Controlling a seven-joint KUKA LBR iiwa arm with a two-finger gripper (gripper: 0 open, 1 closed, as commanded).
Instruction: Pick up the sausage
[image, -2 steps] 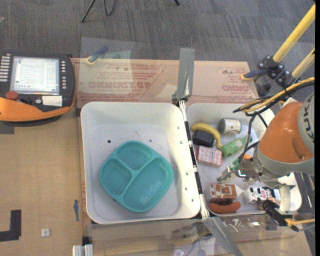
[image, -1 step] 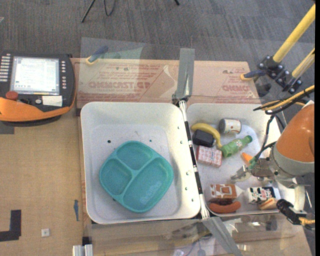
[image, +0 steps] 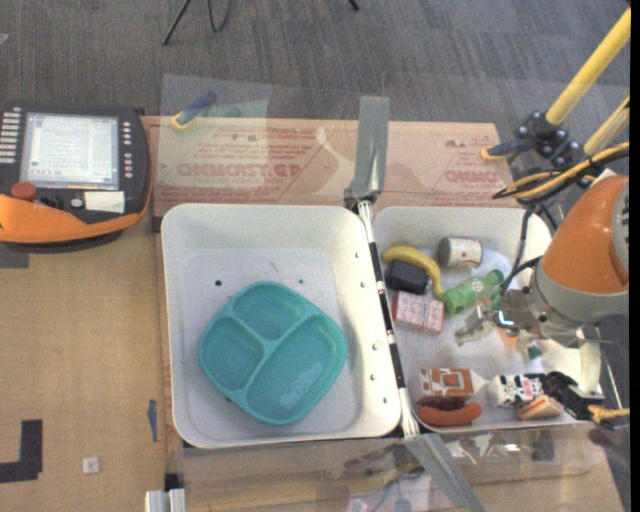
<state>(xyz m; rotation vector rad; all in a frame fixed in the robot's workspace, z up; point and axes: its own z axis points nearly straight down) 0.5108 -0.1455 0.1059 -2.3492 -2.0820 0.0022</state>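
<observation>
The sausage (image: 448, 412) is a short red-brown link lying flat near the front wall of the right bin (image: 520, 232), just below a small brown and white box (image: 446, 381). My gripper (image: 497, 329) hangs over the middle of the right bin, up and to the right of the sausage and apart from it. Its fingers stand open with nothing between them. It is close beside the green bottle (image: 472, 292). The orange band of the arm (image: 590, 250) rises to the right.
The right bin also holds a banana (image: 416, 262), a black block (image: 406, 276), a small can (image: 461, 251), a pink box (image: 419, 312), a cow toy (image: 521, 386) and a bun piece (image: 539, 407). A teal divided plate (image: 272, 350) lies in the left bin (image: 200, 240).
</observation>
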